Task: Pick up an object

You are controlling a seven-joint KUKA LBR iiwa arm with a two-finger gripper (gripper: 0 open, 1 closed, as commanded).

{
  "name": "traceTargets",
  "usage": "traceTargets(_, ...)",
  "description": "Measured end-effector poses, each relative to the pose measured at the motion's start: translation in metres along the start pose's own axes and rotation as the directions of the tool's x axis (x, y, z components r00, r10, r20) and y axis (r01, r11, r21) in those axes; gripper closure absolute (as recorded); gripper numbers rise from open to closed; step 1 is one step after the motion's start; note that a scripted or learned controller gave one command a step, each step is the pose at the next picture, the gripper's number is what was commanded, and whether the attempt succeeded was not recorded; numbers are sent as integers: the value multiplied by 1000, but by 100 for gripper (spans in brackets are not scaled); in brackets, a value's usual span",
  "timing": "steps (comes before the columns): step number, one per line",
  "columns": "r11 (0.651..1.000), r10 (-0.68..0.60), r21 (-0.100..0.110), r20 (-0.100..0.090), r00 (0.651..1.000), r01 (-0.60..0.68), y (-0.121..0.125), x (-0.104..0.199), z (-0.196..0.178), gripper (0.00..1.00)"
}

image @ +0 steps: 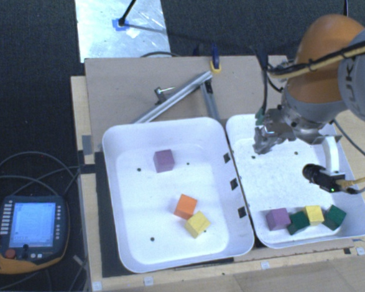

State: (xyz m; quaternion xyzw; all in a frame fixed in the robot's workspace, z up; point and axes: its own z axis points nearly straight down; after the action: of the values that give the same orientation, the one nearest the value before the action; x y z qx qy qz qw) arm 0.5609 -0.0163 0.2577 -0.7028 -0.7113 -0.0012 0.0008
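blocks in both bins, gripper over the right one

four blocks line the near edge of the right bin (362,223): a purple block (277,218), a dark green block (297,221) touching it, a yellow block (314,213), and a second green block (334,216) at the end. nearby in the left bin (120,196), a yellow cube (197,224) sits touching an orange cube (185,205), and a purple cube (163,160) lies apart toward the far side. farther back over the right bin, the gripper (263,144) hangs at the far left part, well apart from the row of blocks; whether it is wide or narrow cannot be told, and nothing shows between its tips. a teach pendant (28,233) rests left of the bench.
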Motion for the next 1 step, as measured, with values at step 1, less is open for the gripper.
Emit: traceTargets(1,1000,1,-1,1,1000,-1,3,51,2,100)
